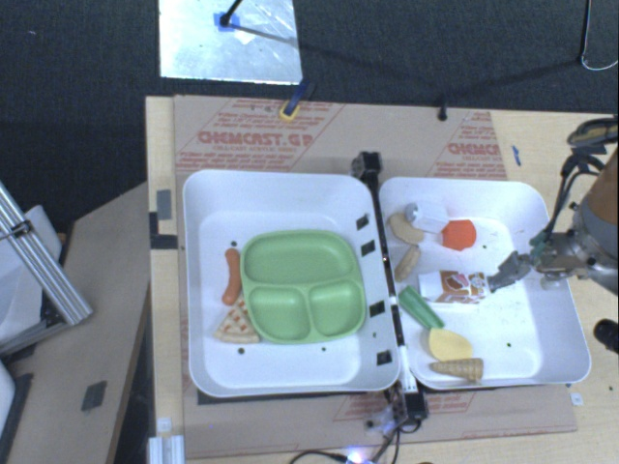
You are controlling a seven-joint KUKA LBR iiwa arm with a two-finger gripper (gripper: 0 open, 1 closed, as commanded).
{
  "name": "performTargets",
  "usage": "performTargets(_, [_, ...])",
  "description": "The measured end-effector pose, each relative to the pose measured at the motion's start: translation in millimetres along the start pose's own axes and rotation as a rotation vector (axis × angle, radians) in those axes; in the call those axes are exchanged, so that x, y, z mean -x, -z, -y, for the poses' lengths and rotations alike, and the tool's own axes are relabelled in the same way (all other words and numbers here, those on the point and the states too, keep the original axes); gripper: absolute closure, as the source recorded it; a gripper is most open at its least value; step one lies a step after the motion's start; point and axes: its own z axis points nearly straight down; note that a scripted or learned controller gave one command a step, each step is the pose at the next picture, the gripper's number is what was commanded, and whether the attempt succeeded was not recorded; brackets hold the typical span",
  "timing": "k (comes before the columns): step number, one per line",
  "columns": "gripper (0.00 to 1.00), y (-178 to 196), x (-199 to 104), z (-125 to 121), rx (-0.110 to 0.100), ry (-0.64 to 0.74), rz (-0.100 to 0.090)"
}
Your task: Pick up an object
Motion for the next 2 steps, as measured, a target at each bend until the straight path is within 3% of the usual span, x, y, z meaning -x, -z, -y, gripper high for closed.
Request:
performTargets(1, [0.0,4.7,-0.2,-2.3,0.01,0.003,0.002])
performTargets(2, [0.0,-39.2,4.5,1.6,0.006,0.0,0.001])
